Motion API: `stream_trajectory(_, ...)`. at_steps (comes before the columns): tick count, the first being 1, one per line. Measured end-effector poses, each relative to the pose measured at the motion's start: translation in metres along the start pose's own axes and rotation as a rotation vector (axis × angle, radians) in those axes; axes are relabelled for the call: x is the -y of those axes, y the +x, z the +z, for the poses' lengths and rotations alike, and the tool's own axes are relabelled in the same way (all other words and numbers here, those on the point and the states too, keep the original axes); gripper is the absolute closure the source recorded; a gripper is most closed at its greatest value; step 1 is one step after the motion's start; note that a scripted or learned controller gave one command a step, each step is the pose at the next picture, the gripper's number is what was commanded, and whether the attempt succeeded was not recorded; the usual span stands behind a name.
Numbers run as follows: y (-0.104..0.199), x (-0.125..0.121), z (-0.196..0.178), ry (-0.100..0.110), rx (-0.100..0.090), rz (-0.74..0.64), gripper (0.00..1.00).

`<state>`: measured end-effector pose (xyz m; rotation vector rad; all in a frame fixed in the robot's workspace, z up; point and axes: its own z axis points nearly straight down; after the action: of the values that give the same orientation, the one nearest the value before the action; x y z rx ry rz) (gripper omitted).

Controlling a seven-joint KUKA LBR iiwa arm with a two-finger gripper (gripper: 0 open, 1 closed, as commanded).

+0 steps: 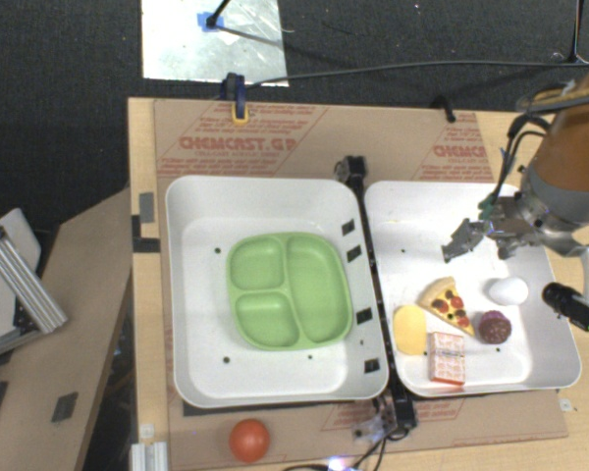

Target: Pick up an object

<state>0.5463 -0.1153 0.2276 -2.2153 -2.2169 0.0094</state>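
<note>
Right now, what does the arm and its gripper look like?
The arm is grey with a broad orange band above the wrist. Thin dark cables loop beside the band. The gripper is dark grey metal, angular, with two fingers. A black fitting sticks out at the wrist's lower side.

A robotics lab: two white bins (275,199) clamped onto a protective-film-covered tabletop (304,135), aluminium framing (20,273) at left, cables (402,62) trailing over dark carpet (59,86).

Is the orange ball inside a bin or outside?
Outside. The orange ball sits on the brown board in front of the left bin, beyond its white rim.
</note>
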Motion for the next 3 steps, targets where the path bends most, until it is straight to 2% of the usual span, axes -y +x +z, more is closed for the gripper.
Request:
stream_trajectory(1, 0.0, -0.002, -0.006, -0.011, 0.002, -0.002, 0.0)
stream_trajectory(3, 0.009, 0.006, 0.089, -0.007, 0.0, 0.0, 0.0)
